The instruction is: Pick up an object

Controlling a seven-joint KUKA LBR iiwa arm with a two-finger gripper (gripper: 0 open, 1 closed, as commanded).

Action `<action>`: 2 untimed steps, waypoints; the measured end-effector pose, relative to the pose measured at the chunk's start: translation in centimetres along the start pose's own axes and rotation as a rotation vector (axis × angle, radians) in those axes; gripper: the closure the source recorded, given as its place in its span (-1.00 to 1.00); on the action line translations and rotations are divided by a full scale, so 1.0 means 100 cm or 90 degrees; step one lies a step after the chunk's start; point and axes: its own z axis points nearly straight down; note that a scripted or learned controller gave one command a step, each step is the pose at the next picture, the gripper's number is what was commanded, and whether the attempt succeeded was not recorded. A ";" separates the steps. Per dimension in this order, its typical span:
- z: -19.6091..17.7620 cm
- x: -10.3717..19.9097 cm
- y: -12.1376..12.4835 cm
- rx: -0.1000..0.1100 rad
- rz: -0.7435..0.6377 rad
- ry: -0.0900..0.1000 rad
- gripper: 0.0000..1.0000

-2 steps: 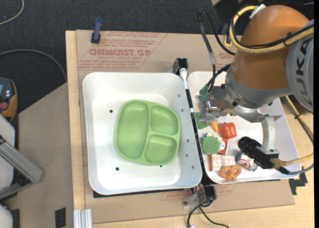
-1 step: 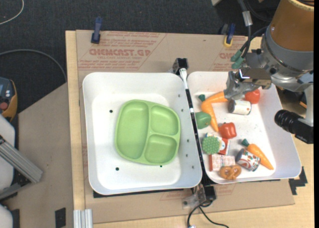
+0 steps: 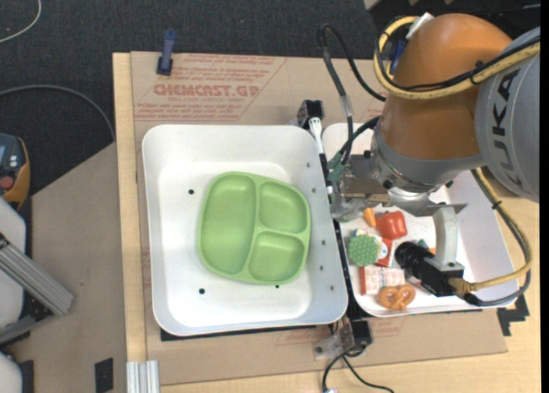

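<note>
- Camera view, looking down at the worktop (image 3: 214, 95), a brown board with red print on it that carries two bins side by side.
- The left shallow white bin (image 3: 163, 211) holds a light green plastic plate with three compartments (image 3: 253, 228), lying flat near the middle of the bin.
- The right shallow white bin (image 3: 491, 226) is where all the small stuff is, and the grey arm with the orange band (image 3: 437, 65) hangs over its far half and covers a good part of it.
- The tool (image 3: 345, 194) sits low at the left edge of the right bin, just beside the wall shared with the left bin. We honestly can't tell whether it's spread or pressed together, and we see nothing caught in it.
- The pickable things are bunched in the near half of the right bin:
- a red pepper-shaped toy (image 3: 391, 225) with a small orange piece (image 3: 369, 215) just beside it
- a green knobbly ball (image 3: 364, 250) just below those
- a red-and-white flat packet (image 3: 377, 278) next to the ball
- a brown pretzel-shaped piece (image 3: 396, 297) nearest the front rim
- All of them lie on the bin floor, near the tool but apart from it.
- A small blue clip (image 3: 165, 52) sits at the worktop's far left corner.
</note>
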 end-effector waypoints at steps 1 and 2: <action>-0.105 -0.017 0.001 -0.016 0.001 0.001 1.00; -0.117 -0.047 0.000 -0.011 0.004 0.000 1.00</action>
